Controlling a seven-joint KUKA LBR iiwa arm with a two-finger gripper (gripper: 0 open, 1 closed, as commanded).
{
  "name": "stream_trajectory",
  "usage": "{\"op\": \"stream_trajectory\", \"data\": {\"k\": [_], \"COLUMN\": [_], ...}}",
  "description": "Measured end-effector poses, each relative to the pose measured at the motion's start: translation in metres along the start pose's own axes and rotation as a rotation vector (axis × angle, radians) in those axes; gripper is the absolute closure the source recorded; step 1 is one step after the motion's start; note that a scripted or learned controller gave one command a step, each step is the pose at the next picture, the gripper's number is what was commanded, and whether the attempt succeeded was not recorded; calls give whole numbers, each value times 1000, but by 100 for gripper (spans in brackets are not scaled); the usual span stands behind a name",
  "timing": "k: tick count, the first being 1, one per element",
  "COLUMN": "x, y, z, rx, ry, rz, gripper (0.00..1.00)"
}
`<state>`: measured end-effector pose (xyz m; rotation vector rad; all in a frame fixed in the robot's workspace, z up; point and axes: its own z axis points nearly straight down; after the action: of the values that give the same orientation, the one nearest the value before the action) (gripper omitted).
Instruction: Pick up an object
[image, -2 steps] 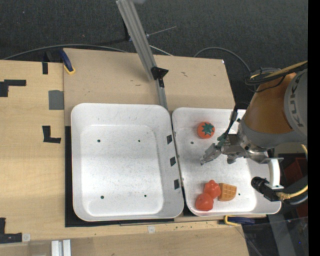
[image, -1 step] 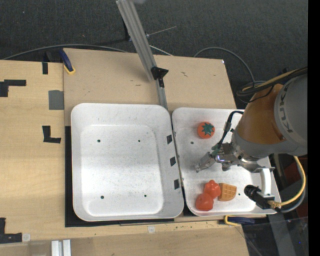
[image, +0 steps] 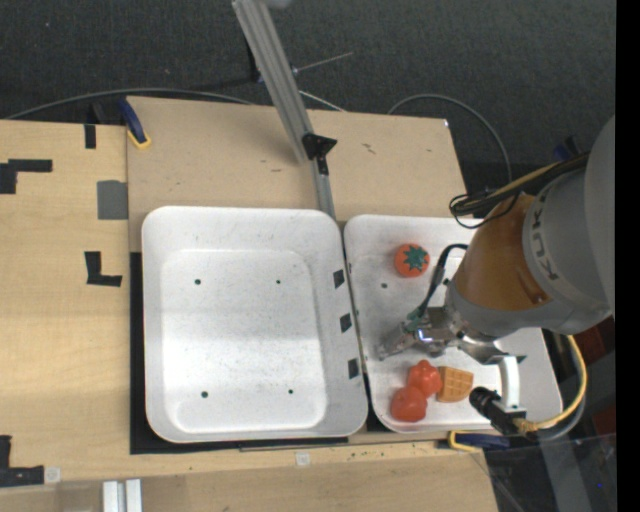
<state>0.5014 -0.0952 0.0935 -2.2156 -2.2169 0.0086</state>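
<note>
Pincer (image: 400, 345) state can't be told; red toy (image: 415, 390) close below, could be nudged w/o grip.

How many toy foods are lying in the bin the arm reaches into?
3: a round orange tomato-like toy near the far edge, a red pepper-like toy and a small tan waffle-like piece near the front. The arm may hide others.

The arm (image: 540, 265) covers much of the right bin's (image: 375, 240) far side and is itself cut off at the right edge. The pincer (image: 420, 335) beneath the wrist is too small and blurred to read.
</note>
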Motion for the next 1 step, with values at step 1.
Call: {"op": "stream_trajectory", "data": {"k": [1], "x": [1], "y": [1], "z": [-13], "rx": [-4], "ry": [1], "rz": [-2], "gripper": [100]}}
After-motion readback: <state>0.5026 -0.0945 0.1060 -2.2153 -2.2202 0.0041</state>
